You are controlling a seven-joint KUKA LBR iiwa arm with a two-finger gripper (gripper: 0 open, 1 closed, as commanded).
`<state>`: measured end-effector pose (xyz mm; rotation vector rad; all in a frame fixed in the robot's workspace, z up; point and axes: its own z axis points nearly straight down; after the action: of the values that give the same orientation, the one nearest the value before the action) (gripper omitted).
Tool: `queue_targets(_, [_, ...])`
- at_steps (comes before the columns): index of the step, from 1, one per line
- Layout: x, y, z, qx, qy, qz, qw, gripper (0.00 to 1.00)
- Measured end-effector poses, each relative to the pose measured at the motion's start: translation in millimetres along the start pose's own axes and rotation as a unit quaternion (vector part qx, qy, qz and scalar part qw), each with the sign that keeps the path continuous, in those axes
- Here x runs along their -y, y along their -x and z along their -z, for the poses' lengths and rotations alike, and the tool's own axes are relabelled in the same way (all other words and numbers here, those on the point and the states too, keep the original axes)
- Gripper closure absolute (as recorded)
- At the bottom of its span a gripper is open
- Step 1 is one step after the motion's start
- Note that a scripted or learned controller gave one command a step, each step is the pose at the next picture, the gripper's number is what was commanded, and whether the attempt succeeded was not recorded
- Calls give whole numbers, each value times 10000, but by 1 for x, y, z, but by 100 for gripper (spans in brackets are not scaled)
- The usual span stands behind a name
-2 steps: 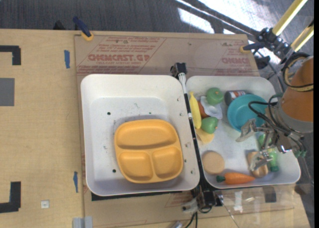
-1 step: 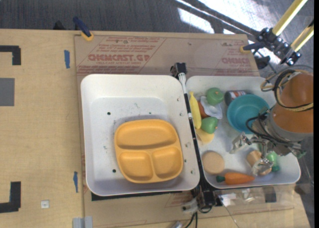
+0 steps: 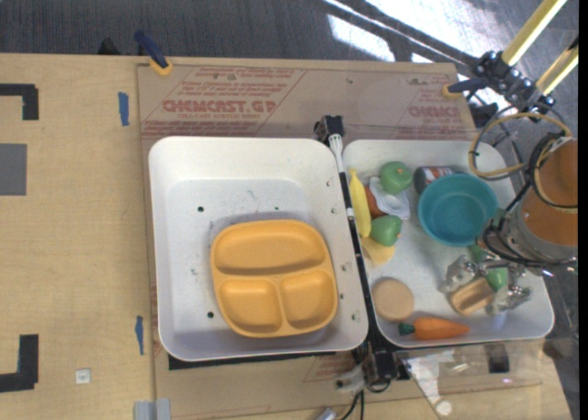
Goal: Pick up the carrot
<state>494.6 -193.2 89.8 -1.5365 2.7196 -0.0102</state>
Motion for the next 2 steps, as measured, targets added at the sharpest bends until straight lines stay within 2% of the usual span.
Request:
queue_targets(1, [2, 6, 13, 49, -41, 11, 10000, 100])
queue_targets(2, [-34, 84, 3, -35, -19, 867, 9962, 100])
